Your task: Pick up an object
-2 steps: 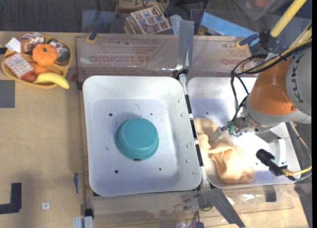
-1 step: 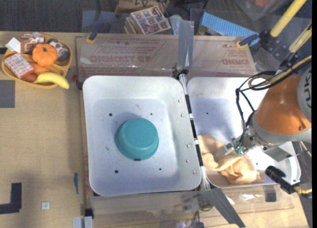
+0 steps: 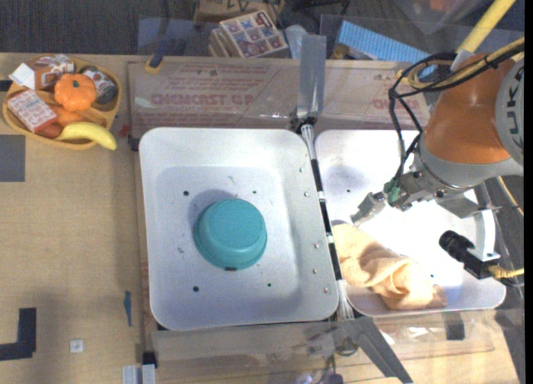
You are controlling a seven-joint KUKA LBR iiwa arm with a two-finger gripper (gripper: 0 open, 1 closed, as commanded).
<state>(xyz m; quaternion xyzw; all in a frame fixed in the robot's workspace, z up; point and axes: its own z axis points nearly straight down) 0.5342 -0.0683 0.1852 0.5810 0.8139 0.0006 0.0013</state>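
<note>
A teal bowl [image 3: 231,233] lies upside down in the middle of the left bin [image 3: 166,166]. In the right bin [image 3: 350,153] a crumpled tan and yellow cloth [image 3: 387,272] rests against the front wall. My gripper [image 3: 372,205] hangs over the right bin, just above and behind the cloth, pointing left toward the divider between the bins. Nothing is visible between its fingers. The grey arm with its orange band [image 3: 470,124] covers the right bin's far right part.
A wicker basket [image 3: 17,116] with toy food, including a pumpkin and a banana, stands on the bench at the far left. Cardboard and a metal post [image 3: 311,74] stand behind the bins. A black cylinder [image 3: 463,251] on the arm hangs over the right bin's right side.
</note>
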